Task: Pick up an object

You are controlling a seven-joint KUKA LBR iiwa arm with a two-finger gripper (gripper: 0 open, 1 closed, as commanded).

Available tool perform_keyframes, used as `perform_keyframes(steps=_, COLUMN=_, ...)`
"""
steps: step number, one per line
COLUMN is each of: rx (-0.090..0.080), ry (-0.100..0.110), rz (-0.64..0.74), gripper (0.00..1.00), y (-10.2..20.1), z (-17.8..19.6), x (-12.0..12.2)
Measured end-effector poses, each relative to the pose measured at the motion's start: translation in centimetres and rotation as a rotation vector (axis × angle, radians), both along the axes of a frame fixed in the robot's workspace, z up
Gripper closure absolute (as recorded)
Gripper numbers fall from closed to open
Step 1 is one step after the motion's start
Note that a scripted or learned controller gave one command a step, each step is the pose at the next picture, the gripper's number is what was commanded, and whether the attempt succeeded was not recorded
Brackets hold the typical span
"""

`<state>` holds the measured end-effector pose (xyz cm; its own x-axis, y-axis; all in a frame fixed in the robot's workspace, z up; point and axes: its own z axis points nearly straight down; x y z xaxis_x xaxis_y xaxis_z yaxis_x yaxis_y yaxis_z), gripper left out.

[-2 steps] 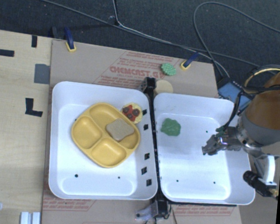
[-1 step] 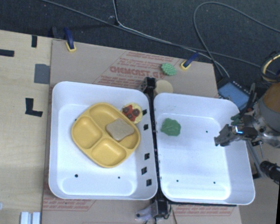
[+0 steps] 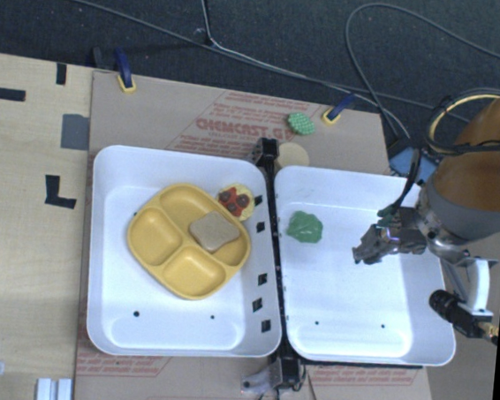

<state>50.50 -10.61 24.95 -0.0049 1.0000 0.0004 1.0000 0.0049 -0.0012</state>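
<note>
Camera view: green object [image 3: 305, 226] sits in the right bin [image 3: 413, 341], far-left part, near the divider. Your gripper [image 3: 371, 250] hangs just right of it, apart; can't tell its state. Shift left till centred over the obj, then drop straight w/ room both sides before closing.

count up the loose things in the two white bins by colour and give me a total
Yellow: 1, the divided plate in the left bin.
Tan: 1, the flat square piece lying on the plate.
Red and dark: 1, the small item at the plate's far edge.
Green: 1, the lump in the right bin.
Total: 4
</note>
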Motion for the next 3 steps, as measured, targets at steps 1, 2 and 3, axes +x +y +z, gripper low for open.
perform_keyframes(steps=1, rx=0.0, ry=0.0, rz=0.001, gripper=1.0, y=5.4, z=-1.0, x=-0.2)
perform_keyframes(steps=2, rx=0.001, ry=0.0, rz=0.002, gripper=1.0, y=10.6, z=-0.6, x=1.2)
perform_keyframes(steps=3, rx=0.0, ry=0.002, rz=0.002, gripper=1.0, y=16.6, z=-1.7, x=1.2)
